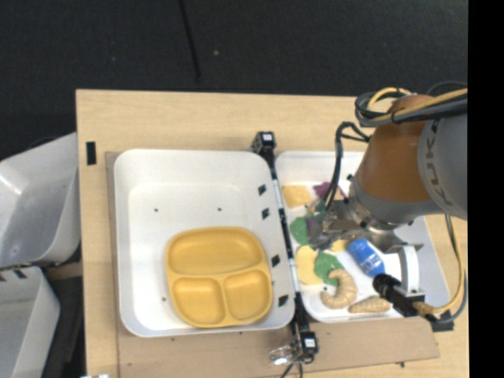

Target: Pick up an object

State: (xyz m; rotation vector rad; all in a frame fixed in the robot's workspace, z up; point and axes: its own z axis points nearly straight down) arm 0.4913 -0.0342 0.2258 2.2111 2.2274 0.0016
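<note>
Pale wooden bench (197,120) is carrying two white bins. A yellow divided tray (219,276) is lying toward the left bin's (157,187) front edge. The gripper (327,225) is reaching into the right bin (429,270) among small toys (346,286) near its left wall; its grip cannot be told.

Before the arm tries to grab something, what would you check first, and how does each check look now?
1. Objects to pick lie in the right bin: ok.
2. Gripper sits low over the pile near the green piece: ok.
3. Something between its fingers: cannot tell.
4. Blue bottle lies beside the wrist, apart from the tan curled piece: ok.
5. Yellow tray is in the left bin, out of the way: ok.
</note>
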